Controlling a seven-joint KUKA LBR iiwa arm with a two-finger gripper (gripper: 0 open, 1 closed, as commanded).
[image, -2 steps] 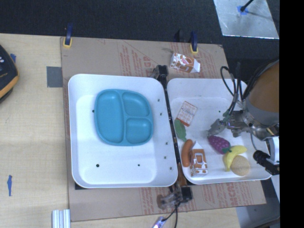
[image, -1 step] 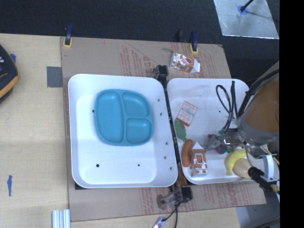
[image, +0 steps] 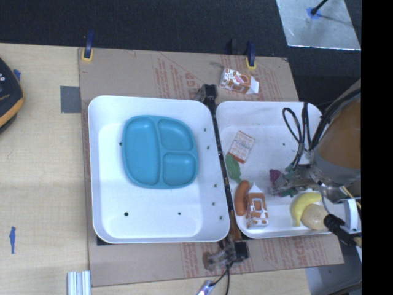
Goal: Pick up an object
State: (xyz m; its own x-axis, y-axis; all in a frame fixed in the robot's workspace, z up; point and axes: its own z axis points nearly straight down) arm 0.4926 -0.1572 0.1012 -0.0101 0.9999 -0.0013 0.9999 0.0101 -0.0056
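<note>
Brown cardboard point(image: 153, 72) covers the pale wooden bench point(image: 37, 183), held at its far edge by two blue-and-yellow clamps, and both white bins sit on it side by side. At the far left a yellow-and-black device point(image: 7, 97) pokes in from the edge. The left bin point(image: 153, 226) holds a blue divided plate point(image: 161, 151) with three compartments, lying flat toward the bin's far side. Between the bins, just beyond their far rims, a small red-and-white packet point(image: 239, 82) rests on the cardboard. The right bin point(image: 270, 112) holds a red-and-white card point(image: 241, 146) near its left wall, with a green piece point(image: 233, 168) just below it, then an orange sausage-shaped toy point(image: 241, 196) beside a small red-and-white carton point(image: 257, 209). Further right lies a small purple object point(image: 276, 177), and near the front right corner a yellow, banana-like toy point(image: 303, 205) touches a tan rounded one point(image: 313, 217). The gripper point(image: 287, 185) is low in the right bin, just beside the purple object and above the yellow toy; whether its jaws are open or closed I cannot tell. Black cables point(image: 298, 128) loop above it, and the arm point(image: 341, 140) enters from the right.
</note>
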